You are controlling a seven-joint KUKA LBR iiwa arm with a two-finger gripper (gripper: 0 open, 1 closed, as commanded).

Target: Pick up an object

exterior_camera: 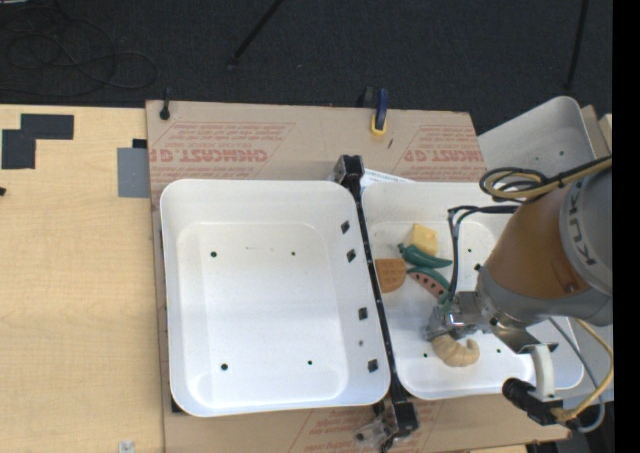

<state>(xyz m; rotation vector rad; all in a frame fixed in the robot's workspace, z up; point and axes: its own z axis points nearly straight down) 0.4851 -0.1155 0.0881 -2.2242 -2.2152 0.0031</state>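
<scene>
Where the right bin's [470,393] floor nears its front edge, a pale tan, lumpy, curved object [456,350] lies with its long axis running roughly side to side along that edge, its ends bending slightly downward in the camera view; it looks like a small croissant-shaped toy. Just above it and touching or nearly touching its top, the gripper [447,322] hangs at the end of the grey arm [545,251] with its orange band, and I cannot tell how wide it is set or whether it has hold of anything. Toward the bin's middle, near the divider, lie a brown rounded piece [390,277], a green-handled tool [425,259], a reddish strip [429,283] and a yellow block [425,238]. Beside it, the left bin [262,293] sits on the worktop [70,281].
</scene>
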